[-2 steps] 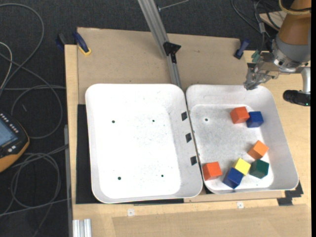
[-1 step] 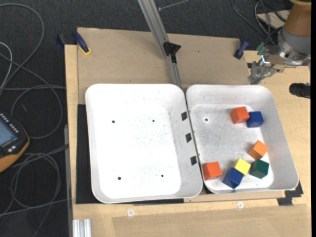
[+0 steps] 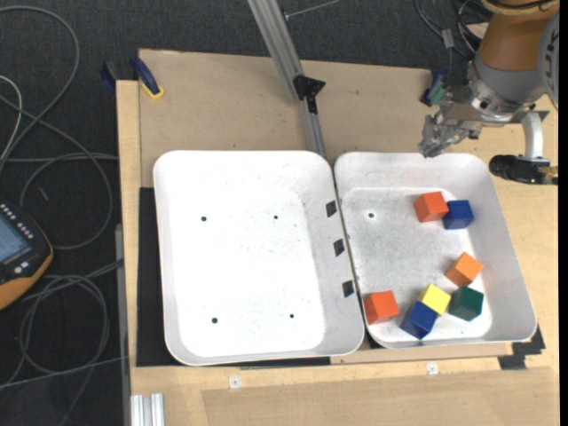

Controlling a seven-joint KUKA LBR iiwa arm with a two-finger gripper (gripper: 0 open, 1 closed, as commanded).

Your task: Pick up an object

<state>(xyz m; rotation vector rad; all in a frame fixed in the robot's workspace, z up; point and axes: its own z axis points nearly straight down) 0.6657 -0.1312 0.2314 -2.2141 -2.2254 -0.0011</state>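
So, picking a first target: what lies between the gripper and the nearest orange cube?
Only the bin's far rim and bare white floor lie between the gripper and the orange cube, per the camera view.

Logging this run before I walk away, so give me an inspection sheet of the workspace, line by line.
Surface: wooden bench bearing two white bins, left bin and right bin.
Job's things: seven cubes in the right bin: orange, blue, orange, yellow, green, blue, orange.
Clutter: blue and yellow clamp at the bench's far left corner.
Grippers: gripper above the right bin's far rim, holding nothing.
Cables: loops on the floor at left.
Surroundings: handheld controller, metal pole.
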